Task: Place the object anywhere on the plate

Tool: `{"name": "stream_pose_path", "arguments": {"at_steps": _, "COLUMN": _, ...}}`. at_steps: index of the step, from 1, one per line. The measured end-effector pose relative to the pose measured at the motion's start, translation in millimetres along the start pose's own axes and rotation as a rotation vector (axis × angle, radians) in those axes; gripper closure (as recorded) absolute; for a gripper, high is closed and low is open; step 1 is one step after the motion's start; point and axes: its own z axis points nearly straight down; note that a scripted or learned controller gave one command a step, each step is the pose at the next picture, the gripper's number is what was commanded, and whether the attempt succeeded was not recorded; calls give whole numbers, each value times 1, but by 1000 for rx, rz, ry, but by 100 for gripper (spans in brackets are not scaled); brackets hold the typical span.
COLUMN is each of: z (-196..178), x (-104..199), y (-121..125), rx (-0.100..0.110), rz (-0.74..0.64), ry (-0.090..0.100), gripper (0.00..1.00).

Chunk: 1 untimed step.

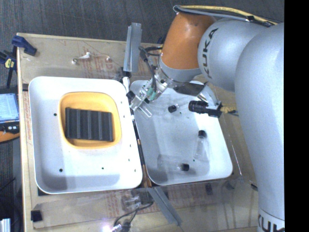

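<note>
Where bins meet, gripper [140, 100] above rim.

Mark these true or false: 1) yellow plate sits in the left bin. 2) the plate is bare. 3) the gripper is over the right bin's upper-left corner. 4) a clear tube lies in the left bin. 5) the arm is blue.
1) True: the yellow plate lies in the left bin.
2) False: a dark ridged block rests on it.
3) True: the gripper hangs over the upper-left corner of the right bin.
4) False: the clear tube lies in the right bin.
5) False: the arm is grey with an orange band.
</note>
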Motion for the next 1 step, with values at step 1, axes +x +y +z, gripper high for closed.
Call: {"name": "stream_pose_path", "arguments": {"at_steps": 1, "z": 4, "x": 15, "y": 13, "rx": 1, "rz": -188, "ry": 1, "gripper": 100}}
